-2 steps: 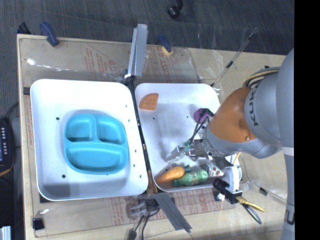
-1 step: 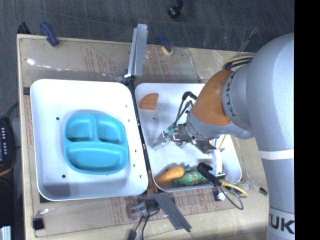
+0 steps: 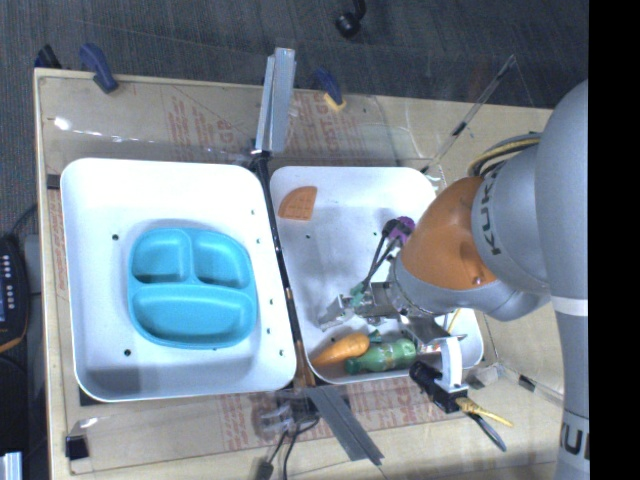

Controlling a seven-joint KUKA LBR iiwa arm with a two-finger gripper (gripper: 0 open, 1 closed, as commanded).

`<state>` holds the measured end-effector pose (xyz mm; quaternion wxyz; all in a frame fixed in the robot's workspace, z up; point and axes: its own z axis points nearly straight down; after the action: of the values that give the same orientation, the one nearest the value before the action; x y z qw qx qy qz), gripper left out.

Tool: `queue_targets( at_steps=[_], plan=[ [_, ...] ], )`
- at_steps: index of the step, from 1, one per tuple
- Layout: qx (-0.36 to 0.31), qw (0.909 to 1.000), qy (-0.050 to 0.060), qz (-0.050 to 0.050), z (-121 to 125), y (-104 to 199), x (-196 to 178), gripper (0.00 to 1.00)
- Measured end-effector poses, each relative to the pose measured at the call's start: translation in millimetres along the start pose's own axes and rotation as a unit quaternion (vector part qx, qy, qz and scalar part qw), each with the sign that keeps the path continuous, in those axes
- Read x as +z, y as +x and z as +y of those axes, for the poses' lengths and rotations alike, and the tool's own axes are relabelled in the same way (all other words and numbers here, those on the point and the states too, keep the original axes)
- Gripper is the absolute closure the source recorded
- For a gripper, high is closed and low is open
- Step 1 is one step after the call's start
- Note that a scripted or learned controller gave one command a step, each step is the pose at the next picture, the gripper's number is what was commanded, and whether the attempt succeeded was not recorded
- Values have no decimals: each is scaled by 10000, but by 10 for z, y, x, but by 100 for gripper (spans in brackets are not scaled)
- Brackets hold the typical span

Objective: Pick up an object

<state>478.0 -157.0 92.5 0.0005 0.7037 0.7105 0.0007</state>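
In the right bin (image 3: 330, 183) my gripper (image 3: 347, 305) hangs low over the front half, reaching in from the right under the orange wrist band. Just in front of it lie an orange carrot (image 3: 340, 348) and a green bottle (image 3: 388, 355), side by side against the front wall. A purple-headed item with a dark stem (image 3: 398, 229) lies behind the gripper, partly under the arm. A flat orange-brown piece like toast (image 3: 298, 204) rests near the bin's back left corner. I see nothing held in the gripper.
The left bin (image 3: 90, 268) holds a blue divided plate (image 3: 190, 286). A metal bar (image 3: 274, 98) stands at the back between the bins. Blue clamps (image 3: 98, 68) grip the bench's far edge. The arm's bulk covers the right bin's right side.
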Motion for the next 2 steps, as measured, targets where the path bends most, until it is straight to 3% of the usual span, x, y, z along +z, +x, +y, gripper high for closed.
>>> queue_targets(
  at_steps=[1,2],
  plan=[
    [-26,10000,-12,-6,18,0,-102,100],
    [-26,10000,-13,-7,18,1,-102,0]
  ],
)
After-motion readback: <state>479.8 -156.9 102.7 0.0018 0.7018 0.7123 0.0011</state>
